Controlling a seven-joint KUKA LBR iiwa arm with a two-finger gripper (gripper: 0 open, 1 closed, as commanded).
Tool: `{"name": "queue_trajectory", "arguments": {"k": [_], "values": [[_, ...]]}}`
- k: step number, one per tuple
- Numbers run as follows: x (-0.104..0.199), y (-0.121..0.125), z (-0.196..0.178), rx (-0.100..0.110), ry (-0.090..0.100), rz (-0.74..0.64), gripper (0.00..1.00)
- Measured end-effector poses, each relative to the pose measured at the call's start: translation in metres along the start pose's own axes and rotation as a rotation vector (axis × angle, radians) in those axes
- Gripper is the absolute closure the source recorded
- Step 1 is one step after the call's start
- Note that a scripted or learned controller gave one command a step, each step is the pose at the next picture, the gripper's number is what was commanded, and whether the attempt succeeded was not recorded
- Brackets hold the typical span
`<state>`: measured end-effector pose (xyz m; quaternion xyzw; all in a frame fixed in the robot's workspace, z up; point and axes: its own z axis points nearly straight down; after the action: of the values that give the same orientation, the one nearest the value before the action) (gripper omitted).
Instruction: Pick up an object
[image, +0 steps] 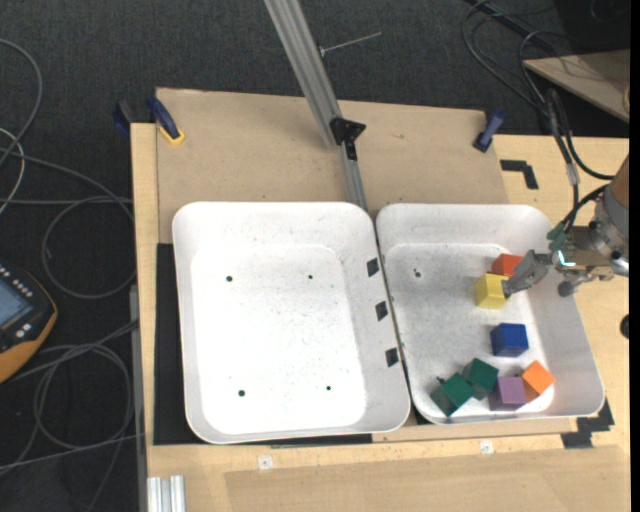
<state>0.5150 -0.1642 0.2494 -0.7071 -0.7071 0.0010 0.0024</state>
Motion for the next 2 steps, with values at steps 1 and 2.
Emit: {"name": "queue_trajectory", "arguments": {"k": [1, 2], "values": [[0.000, 0.000, -0.002, -0.004, -0.001, 0.000, 0.00], [0.000, 0.007, 0.043, 0.001, 0.000, 0.000, 0.00]]}}
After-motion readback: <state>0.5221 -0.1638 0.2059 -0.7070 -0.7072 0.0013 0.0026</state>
